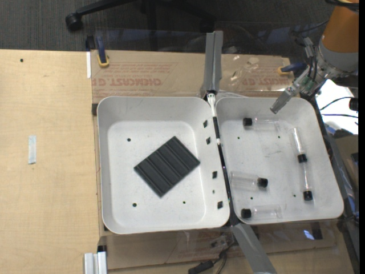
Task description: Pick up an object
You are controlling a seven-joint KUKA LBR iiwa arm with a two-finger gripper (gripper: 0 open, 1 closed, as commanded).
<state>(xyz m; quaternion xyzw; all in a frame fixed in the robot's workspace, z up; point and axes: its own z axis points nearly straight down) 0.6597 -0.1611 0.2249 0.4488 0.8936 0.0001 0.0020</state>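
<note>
A tan surface (45, 124) borders dark carpet (171, 4) and a chair base (108, 7). The left bin (105, 153) holds a dark ribbed pad (167, 165). The right bin (325, 153) holds clear tubes (299, 147) with black caps. The gripper (282, 103) hangs over the right bin's far rim; whether it is open cannot be told.

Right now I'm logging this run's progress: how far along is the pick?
Nothing looks picked yet. The dark ribbed panel lies flat in the left bin, and clear black-capped tubes lie in the right bin. The claw hangs over the right bin's far rim, nothing visibly in it. Descent, grasp and lift remain.
</note>
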